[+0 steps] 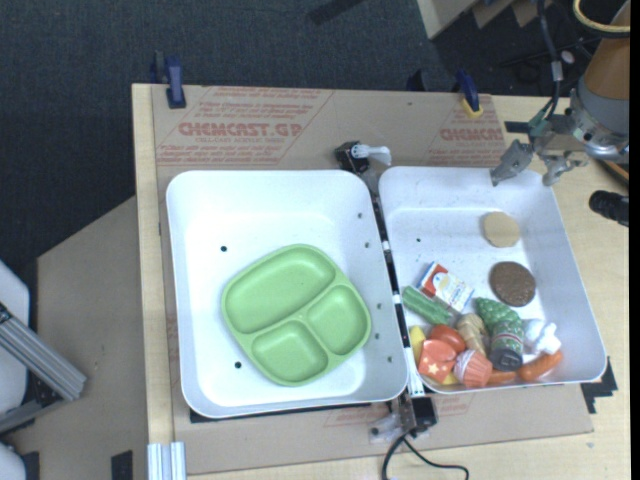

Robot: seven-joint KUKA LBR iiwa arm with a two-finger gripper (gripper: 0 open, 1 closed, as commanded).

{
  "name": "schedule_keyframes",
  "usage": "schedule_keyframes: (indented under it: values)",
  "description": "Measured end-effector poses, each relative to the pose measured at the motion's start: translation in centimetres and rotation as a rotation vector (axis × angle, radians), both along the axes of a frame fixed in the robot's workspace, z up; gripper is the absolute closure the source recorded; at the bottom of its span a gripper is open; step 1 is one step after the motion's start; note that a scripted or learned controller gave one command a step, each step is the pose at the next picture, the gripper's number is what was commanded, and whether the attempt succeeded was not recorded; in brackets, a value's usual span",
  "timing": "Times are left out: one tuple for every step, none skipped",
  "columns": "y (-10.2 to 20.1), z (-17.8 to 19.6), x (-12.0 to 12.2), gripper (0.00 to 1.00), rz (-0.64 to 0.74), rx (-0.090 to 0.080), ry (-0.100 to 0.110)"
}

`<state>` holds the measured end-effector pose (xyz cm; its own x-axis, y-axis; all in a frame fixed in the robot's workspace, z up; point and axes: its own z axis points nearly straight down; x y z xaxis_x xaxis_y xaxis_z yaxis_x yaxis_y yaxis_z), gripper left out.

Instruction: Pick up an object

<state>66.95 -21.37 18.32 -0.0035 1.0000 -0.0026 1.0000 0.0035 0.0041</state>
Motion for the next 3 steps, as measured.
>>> schedule_keyframes:
  values:
    - [-1.1, -1.7, -12.2, 0.00, -0.010, 0.006, 0.014]
    - [1.9, -10.3, -2.7, 0.00, 0.002, 0.002, 0.000]
    - [-1.2, -1.0, -0.8, 0.00, -0.004, -0.003, -0.007]
